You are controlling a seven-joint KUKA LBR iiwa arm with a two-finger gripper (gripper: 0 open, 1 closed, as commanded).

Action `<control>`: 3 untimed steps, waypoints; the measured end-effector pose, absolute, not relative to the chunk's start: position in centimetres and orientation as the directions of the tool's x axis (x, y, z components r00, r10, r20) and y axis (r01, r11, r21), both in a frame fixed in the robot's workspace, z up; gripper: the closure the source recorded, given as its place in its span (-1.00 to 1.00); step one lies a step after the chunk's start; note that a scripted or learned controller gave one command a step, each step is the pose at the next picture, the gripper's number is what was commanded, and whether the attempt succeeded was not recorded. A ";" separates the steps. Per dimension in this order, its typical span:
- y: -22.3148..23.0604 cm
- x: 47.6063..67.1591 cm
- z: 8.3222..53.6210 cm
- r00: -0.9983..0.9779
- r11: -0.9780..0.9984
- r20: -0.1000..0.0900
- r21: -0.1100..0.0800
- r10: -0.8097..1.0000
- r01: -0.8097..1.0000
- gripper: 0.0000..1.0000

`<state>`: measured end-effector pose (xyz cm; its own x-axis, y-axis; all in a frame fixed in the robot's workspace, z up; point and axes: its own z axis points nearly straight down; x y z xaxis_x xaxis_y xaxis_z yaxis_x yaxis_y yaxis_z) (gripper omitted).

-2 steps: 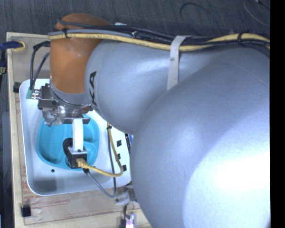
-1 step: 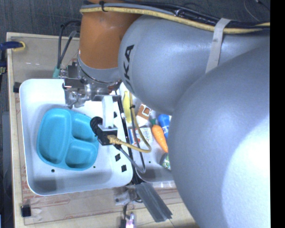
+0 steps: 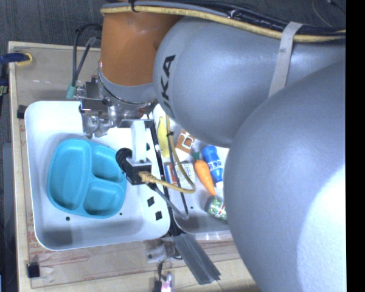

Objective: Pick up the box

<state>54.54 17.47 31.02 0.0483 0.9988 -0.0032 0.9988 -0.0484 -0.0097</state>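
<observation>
While I watch from far away, the big grey arm (image 3: pixel 249 102) covers much of my view, and its orange band (image 3: pixel 131 47) sits near the top. It reaches across from the right to the left bin (image 3: pixel 36 132). The gripper (image 3: pixel 98 119) is a shiny metal part over the top end of that bin, just above the blue tray (image 3: pixel 85 178). From this angle I cannot tell if the gripper is open or closed, and I see nothing held in it.

The blue tray lies flat in the left bin and has a few sections in it. A black plug with a yellowish cable (image 3: pixel 134 168) hangs from the arm beside the tray's right edge.

The right bin (image 3: pixel 191 227) is mostly hidden under the arm. In the part I can see, a small brown and white thing (image 3: pixel 184 142) looks like the box, but it is too small to be sure. Near it lie an orange carrot (image 3: pixel 204 174), a blue bottle (image 3: pixel 213 163) and a little green thing (image 3: pixel 216 207). The box is well apart from the gripper.
</observation>
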 end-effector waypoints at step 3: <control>18.0 54.4 32.7 0.024 -0.025 -0.007 -0.020 1.000 0.999 -1.00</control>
